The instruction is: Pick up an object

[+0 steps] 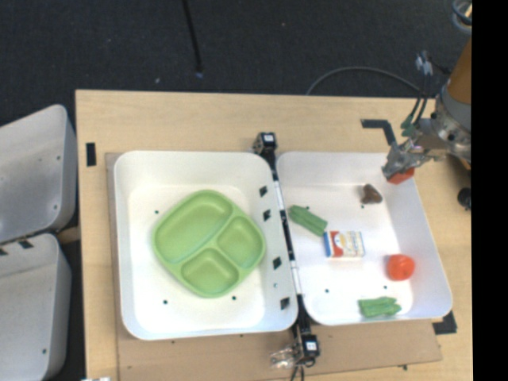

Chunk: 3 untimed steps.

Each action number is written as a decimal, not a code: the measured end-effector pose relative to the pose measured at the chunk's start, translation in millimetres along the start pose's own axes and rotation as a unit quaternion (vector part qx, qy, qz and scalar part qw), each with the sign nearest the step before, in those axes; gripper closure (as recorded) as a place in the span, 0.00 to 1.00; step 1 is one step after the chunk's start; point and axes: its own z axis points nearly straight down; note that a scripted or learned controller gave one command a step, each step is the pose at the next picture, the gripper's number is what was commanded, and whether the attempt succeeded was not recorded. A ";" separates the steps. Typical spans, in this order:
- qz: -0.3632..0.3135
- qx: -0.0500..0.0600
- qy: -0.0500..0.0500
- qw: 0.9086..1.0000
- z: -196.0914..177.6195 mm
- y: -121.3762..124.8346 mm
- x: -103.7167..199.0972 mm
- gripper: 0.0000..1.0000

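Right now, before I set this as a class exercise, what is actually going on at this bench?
A robot arm reaches in from the right, its pincer hanging over the far right corner of the right bin. In that bin lie a small brown lump, a green piece, a small white carton, an orange ball and another green piece. The left bin holds a green divided plate. Nothing has been picked up yet.

left bin: divided plate inside
right bin: box central, ball to its right
gripper: over the right bin's far right rim
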 end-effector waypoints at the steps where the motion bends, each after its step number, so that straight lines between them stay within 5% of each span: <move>1: 0.000 0.001 0.000 1.000 16.3 -20.8 50.7 1.00; 3: 0.000 0.001 0.000 1.000 40.5 -59.8 139.6 1.00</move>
